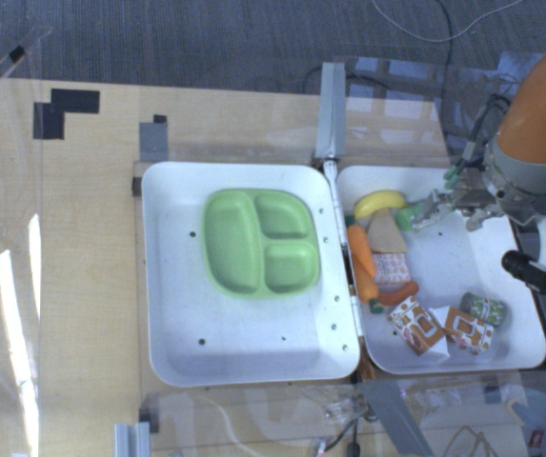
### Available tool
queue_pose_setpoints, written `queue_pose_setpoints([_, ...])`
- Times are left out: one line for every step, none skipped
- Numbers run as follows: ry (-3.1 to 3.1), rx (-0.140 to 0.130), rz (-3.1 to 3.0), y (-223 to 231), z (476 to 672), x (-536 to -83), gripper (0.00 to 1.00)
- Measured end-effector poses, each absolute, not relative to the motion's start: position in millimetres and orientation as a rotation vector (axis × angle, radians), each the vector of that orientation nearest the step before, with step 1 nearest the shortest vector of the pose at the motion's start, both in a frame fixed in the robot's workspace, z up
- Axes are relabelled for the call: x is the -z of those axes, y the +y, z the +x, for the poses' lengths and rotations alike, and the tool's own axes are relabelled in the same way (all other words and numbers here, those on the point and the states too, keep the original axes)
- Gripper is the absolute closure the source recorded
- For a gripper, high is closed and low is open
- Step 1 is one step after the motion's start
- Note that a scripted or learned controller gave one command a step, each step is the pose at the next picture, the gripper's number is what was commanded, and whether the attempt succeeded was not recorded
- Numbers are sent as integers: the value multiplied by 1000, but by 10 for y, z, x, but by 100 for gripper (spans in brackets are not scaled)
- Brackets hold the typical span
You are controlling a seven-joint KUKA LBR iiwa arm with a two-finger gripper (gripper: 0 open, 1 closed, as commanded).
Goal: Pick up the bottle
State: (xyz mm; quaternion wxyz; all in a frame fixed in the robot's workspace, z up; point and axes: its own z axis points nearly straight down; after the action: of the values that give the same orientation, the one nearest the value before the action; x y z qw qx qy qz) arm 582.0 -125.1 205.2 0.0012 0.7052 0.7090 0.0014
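Observation:
In the right bin (520, 265), a small green object (405, 219) that looks like part of the bottle lies near the back left, between the banana (379, 203) and my gripper (434, 212). Only this small green part is plain to see. The gripper reaches in from the right, low over the bin, and its tip is right beside or touching the green object. The grey arm with its orange band (539, 112) rises at the right edge.
A carrot (361, 260), a brown wedge (387, 231), a striped packet (394, 272), two patterned boxes (417, 327) and a green can (487, 309) fill the right bin's left and front. A green divided plate (258, 241) lies in the left bin (172, 331).

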Motion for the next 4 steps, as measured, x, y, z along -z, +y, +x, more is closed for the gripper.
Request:
queue_pose_setpoints([1929,-6,2474,-1540,5813,-2730,0])
queue_pose_setpoints([1920,-4,2485,-1168,6062,-1391,0])
queue_pose_setpoints([2137,-11,2291,-1419,6441,-895,0])
queue_pose_setpoints([2138,-15,2286,-1411,6454,-1016,100])
